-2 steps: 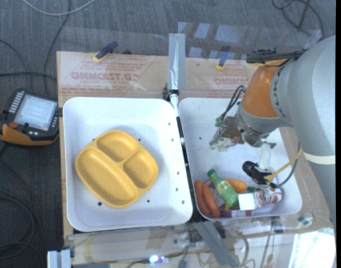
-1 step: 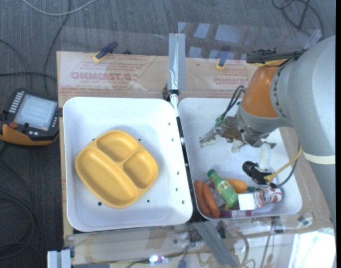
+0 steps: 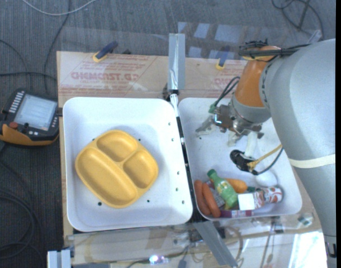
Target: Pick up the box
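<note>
A small pale box (image 3: 246,201) lies among a pile of items at the near end of the right bin (image 3: 195,149). It is wedged between a green bottle (image 3: 223,188) and a red-and-white bottle (image 3: 269,195). The gripper (image 3: 231,127) hangs over the far half of the right bin, below the arm's orange band. It is well apart from the box, with nothing visibly held.
Red sausages (image 3: 207,199), an orange item (image 3: 237,184) and a white rounded item (image 3: 265,178) crowd the box. The left bin (image 3: 81,116) holds a yellow divided plate (image 3: 117,167). A pendant (image 3: 28,118) lies left of the bench. The grey arm (image 3: 310,105) covers the right side.
</note>
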`<state>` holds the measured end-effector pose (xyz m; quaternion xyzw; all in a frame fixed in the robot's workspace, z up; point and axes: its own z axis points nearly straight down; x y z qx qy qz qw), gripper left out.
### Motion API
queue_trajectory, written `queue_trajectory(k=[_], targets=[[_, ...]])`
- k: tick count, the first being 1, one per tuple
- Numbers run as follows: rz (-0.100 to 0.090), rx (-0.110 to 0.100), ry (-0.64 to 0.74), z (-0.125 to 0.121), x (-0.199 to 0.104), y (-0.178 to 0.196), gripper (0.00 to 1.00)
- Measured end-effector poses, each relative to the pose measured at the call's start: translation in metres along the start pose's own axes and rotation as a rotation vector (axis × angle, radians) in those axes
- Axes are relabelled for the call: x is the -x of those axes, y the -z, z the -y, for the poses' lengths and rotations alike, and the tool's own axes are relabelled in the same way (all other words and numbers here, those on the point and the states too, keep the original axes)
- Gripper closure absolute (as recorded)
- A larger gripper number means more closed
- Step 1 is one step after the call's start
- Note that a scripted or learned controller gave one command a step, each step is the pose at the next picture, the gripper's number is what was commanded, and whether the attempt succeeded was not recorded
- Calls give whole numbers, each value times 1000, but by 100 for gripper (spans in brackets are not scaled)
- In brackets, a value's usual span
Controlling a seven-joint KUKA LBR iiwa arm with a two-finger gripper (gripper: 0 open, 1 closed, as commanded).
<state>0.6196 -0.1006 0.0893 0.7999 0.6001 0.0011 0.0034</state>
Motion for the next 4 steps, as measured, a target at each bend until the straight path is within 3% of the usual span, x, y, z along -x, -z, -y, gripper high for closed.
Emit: queue_trajectory(k=[1, 2, 3, 4], targets=[[2, -37, -373, -52, 37, -3, 0], [2, -9, -262, 16, 104, 130, 0], [2, -13, -360, 19, 42, 45, 0], [6, -7, -770, -26, -7, 1, 0]])
